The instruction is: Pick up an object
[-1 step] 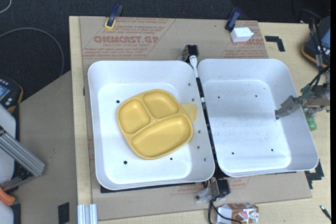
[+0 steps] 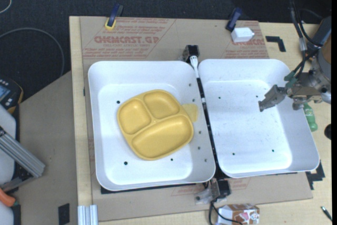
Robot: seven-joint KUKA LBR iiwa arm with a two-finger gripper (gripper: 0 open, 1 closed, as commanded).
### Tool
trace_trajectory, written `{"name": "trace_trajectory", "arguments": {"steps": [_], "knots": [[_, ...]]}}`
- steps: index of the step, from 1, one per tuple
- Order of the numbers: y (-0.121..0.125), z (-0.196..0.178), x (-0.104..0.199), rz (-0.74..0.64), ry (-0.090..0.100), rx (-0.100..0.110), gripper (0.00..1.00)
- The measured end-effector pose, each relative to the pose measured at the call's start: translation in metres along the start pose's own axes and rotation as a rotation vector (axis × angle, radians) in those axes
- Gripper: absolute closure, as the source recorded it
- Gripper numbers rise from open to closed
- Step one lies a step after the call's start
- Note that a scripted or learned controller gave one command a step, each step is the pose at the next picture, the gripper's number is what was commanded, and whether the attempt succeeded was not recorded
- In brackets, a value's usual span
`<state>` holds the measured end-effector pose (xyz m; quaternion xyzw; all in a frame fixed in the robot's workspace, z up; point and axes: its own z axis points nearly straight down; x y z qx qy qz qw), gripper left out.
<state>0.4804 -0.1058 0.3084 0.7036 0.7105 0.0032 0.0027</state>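
**A:** The thing to watch was the yellow plate [image 2: 155, 124]. It was a rounded, divided dish with three compartments: two small ones at the top and one wide one below. It was glossy and plain, and it sat turned a little off square.

**B:** It lay flat on the floor of the left bin [image 2: 100, 113], in the lower left-centre of the frame. Its right edge came close to the bin's right wall. A paler yellow scrap [image 2: 191, 111] showed at that right edge, but what it was could not be told.

**A:** The count was one plate and two white bins. The right bin [image 2: 247, 134] butted up against the left one along the middle of the frame. Both rested on a brown board [image 2: 158, 34] with red lettering printed on it.

**B:** There were two clamps on the board's top edge. A blue-and-yellow one [image 2: 112, 17] sat at the upper left, and a blue one [image 2: 234, 19] sat further right with a white block [image 2: 242, 35] beside it.

**A:** The arm [image 2: 316, 81] came in from the right edge at mid-height, low over the right bin's right-hand side.

**B:** The gripper [image 2: 269, 99] pointed left and slightly down, over that bin's upper right part and well apart from the plate. Whether it was spread or pressed together could not be told. A green piece [image 2: 310, 117] hung just below the wrist, near the bin's right rim.
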Motion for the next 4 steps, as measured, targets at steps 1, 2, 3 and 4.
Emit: {"name": "trace_trajectory", "arguments": {"steps": [1, 2, 3, 4], "knots": [[0.001, -0.008, 0.084, -0.001, 0.002, 0.005, 0.0], [0.001, -0.017, 0.079, 0.008, -0.002, 0.003, 1.0], [0.0, -0.013, 0.151, 0.002, 0.001, 0.01, 1.0], [0.002, -0.061, 0.192, 0.004, 0.001, 0.002, 1.0]]}}
